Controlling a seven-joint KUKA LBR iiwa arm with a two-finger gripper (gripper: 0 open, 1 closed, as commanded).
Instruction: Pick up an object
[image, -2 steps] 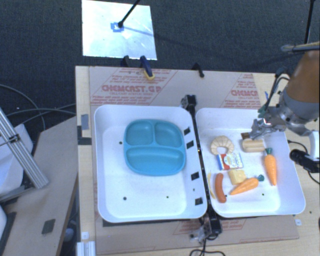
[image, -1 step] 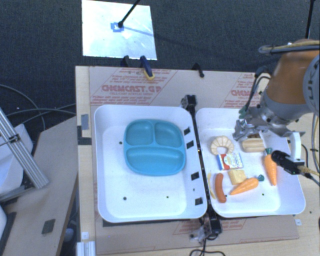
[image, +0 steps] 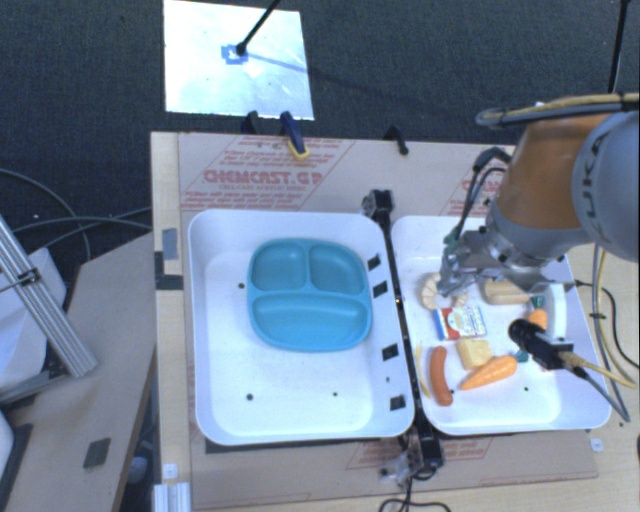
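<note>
Right bin (image: 575, 400) was crowded; gripper (image: 455, 275) sat over the pale food piece (image: 432, 292), finger state unclear. Risk: clipping the adjacent packet (image: 460, 322), missed grasp.

Toy food, right bin
Carrot (image: 489, 373) lies flat nr front; sausage (image: 439, 375) left of it, cheese wedge (image: 474, 352) btwn, red-white packet (image: 459, 322) just behind.

Even, fairly bright overhead light falls on the counter (image: 330, 165), and the white bins (image: 225, 400) left of and beneath the claw (image: 452, 280) look slightly washed out. Far up-left of the claw, a reflective sheet (image: 240, 70) glares palely. Shadows are soft; detail is grainy and mildly blurred throughout.
</note>
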